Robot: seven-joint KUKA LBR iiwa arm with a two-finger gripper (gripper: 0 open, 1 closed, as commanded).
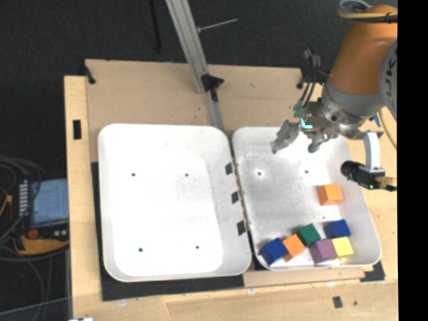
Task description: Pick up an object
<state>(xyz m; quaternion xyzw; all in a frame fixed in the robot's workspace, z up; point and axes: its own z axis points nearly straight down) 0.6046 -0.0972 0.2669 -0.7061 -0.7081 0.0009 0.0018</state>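
Note:
My gripper [296, 141] hangs above the far end of the right bin [267, 179], its two fingers spread open with nothing between them. Small blocks lie in that bin, well in front of the gripper. An orange block [330, 194] sits alone near the right wall. Along the near rim lie a blue block [273, 249], an orange block [293, 245], a green block [309, 234], a purple block [324, 249], a yellow block [343, 247] and another blue block [338, 229].
The left bin [164, 199] stands beside the right one, joined by small black clips [235, 196]. A slanted metal rail [194, 52] rises behind the bins. A blue box and cables [40, 209] lie off the bench at left.

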